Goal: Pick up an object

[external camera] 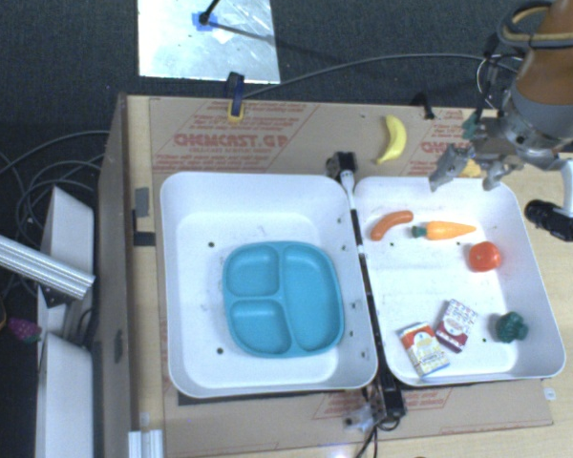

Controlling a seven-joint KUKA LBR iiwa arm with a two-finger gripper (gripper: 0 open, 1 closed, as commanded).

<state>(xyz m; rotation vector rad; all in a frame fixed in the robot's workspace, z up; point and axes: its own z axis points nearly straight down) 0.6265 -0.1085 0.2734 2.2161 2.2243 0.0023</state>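
My gripper (469, 171) hangs over the far rim of the right bin (538, 284), its two fingers (446, 171) spread open. A small yellow patch shows between them at the rim; I cannot tell what it is. In the right bin lie an orange sausage (392, 223), a carrot (444, 229) and a red tomato (484, 256), all just in front of the gripper. Nearer the front are two small cartons (425, 348) (456, 325) and a dark green piece (509, 327). A banana (393, 139) lies on the cardboard behind the bins, left of the gripper.
The left bin (191, 256) holds a blue divided plate (282, 297). A ridge (355, 246) separates the two bins. Cables and a black fitting (554, 219) sit at the right edge, beside the arm.
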